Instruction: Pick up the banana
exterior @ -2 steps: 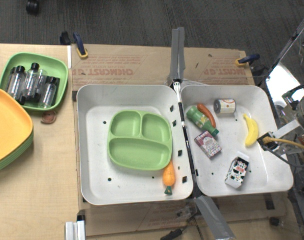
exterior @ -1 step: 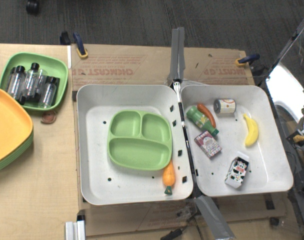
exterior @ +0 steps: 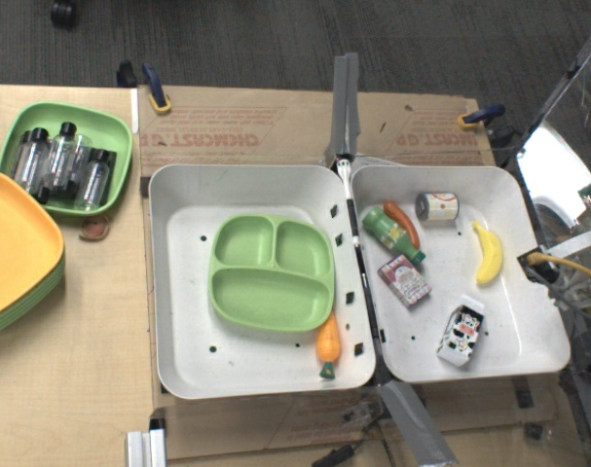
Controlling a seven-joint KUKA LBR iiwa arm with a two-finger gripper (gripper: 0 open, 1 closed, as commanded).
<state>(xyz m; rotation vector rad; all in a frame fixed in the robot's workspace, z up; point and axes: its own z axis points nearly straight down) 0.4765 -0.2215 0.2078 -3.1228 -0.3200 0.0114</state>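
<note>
Two shallow white bins sit side by side on the bench. The banana [exterior: 488,253] lies in the right bin [exterior: 529,353], near its right wall, running roughly top to bottom with a slight curve and nothing touching it. To its left, across a stretch of bare bin floor, a green bottle [exterior: 392,235] lies at a slant with a red-orange chili pepper [exterior: 401,222] pressed along its upper side. A small grey can [exterior: 437,205] lies on its side above and to the left of the banana, near the bin's far wall. Below the bottle a pink-and-white box [exterior: 405,282] lies flat, and a black-and-white cow-patterned carton [exterior: 461,335] lies near the bin's front, below and left of the banana.

In the left bin [exterior: 178,261] a green divided plate [exterior: 272,273] rests in the middle, and an orange carrot [exterior: 328,343] lies just beside its lower right corner.

At the frame's right edge, beyond the right bin's wall, some arm hardware and a yellow cable [exterior: 568,253] are visible; whether the pincer is apart or together I cannot tell.

Off to the left on the bench stand a green tray of small bottles [exterior: 63,159] and a stack of orange plates [exterior: 18,251].
</note>
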